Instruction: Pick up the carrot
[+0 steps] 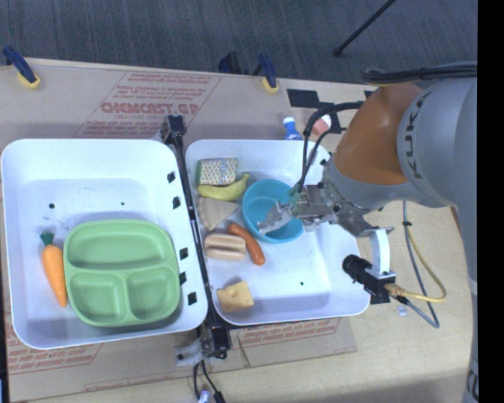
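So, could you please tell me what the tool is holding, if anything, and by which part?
Nothing visibly: the tool is over the blue bowl in the right bin; the carrot lies in the left bin.

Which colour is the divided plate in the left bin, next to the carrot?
Light green. The divided plate shows plainly in the camera view, beside the orange carrot.

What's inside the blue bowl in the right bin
The gripper reaches into the blue bowl in the right bin, over its right half. The left part of the bowl's inside shows bare blue. Whatever lies beneath the gripper is covered.
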Controlling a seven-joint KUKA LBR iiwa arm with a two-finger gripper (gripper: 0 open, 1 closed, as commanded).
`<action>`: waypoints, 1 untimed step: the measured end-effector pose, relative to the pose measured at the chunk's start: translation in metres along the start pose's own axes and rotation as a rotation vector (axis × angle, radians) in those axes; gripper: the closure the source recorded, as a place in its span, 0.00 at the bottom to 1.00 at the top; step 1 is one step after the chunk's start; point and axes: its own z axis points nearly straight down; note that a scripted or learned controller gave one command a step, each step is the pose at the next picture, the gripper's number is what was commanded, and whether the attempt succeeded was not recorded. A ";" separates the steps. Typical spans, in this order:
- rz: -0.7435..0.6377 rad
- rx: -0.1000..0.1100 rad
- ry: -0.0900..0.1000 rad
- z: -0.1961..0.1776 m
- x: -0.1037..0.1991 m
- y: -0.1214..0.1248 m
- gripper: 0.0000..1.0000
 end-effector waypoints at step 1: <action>0.404 0.000 0.001 0.001 0.100 0.053 0.00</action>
